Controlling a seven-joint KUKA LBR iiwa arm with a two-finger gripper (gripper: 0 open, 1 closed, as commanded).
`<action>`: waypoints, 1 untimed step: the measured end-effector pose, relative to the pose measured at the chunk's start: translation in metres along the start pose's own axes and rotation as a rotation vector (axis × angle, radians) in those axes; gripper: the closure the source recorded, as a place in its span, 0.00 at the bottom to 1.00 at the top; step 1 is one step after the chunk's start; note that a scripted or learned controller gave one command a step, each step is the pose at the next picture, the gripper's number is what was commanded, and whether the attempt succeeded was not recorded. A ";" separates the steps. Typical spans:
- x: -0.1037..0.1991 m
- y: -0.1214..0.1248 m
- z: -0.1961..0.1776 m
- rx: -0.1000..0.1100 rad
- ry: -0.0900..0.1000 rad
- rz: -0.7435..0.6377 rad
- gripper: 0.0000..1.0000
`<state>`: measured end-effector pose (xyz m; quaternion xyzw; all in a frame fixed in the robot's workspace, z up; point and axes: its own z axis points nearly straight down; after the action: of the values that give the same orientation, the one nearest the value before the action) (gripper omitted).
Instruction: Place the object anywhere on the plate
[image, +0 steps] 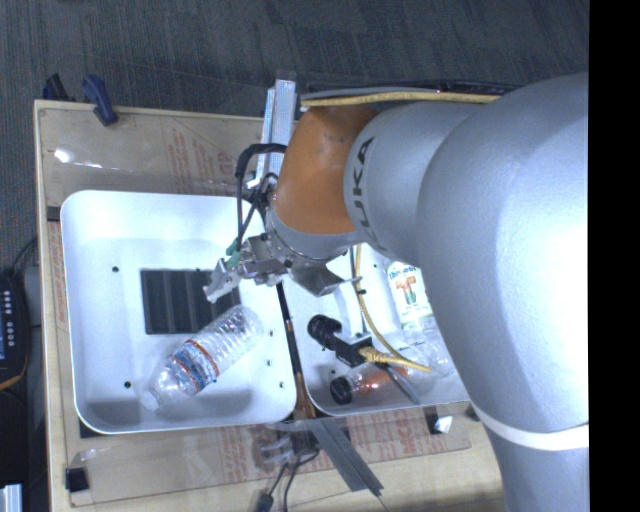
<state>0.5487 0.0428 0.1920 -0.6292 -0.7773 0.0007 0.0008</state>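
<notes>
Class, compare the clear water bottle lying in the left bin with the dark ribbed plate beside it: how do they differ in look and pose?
The water bottle is clear, crinkled and rounded, with a red and blue label; the plate is black, flat and ribbed. The bottle lies on its side at a slant, while the plate lies flat and square to the left bin. Both rest on that bin's floor, and the bottle's upper end reaches the plate's lower edge.
</notes>
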 end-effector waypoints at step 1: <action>0.062 -0.022 0.001 0.003 0.000 -0.049 0.00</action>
<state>0.5145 0.0984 0.1907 -0.6101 -0.7923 0.0019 0.0016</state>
